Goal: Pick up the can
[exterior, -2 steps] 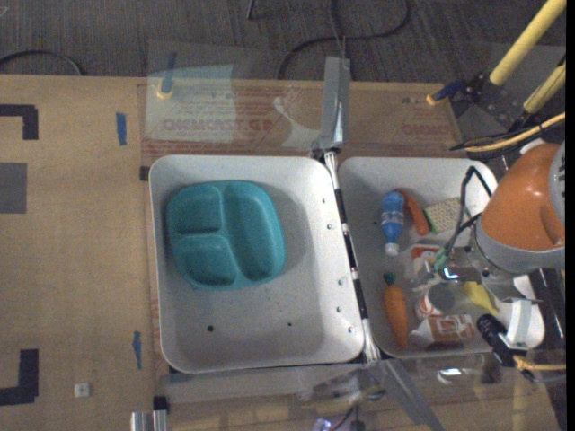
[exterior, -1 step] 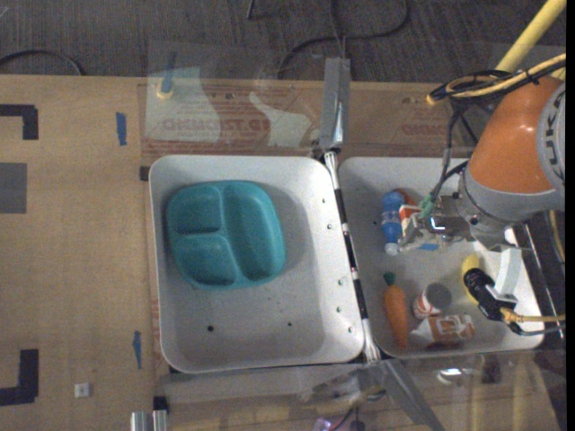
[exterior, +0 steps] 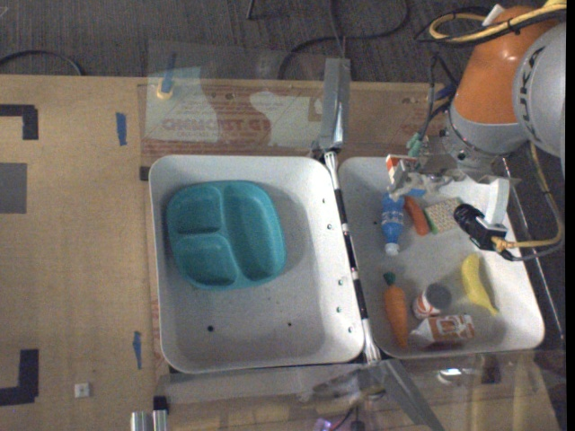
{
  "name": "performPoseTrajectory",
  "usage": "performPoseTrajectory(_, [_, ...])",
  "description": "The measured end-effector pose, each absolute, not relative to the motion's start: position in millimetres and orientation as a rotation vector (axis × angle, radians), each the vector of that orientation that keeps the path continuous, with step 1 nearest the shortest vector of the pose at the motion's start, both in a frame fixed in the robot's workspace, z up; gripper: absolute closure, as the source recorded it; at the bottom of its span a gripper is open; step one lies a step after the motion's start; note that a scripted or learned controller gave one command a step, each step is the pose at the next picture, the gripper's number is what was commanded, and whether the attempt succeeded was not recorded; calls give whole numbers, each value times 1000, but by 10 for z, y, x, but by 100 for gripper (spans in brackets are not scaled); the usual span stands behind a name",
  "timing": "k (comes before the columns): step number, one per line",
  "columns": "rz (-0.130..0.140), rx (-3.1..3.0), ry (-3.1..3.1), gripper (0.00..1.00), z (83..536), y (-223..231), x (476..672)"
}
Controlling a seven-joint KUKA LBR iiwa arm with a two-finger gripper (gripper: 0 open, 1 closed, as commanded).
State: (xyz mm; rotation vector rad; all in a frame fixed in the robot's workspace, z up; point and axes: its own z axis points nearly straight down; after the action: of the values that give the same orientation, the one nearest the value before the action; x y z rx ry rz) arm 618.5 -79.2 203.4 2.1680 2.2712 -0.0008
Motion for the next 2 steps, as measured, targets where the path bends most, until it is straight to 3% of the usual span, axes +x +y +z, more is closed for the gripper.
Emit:
performPoseTrajectory(1, [0,2085,2352,100,1106,-1072,5402])
performPoseTrajectory(2, [5,1972,2436,100,891,-1844,5264])
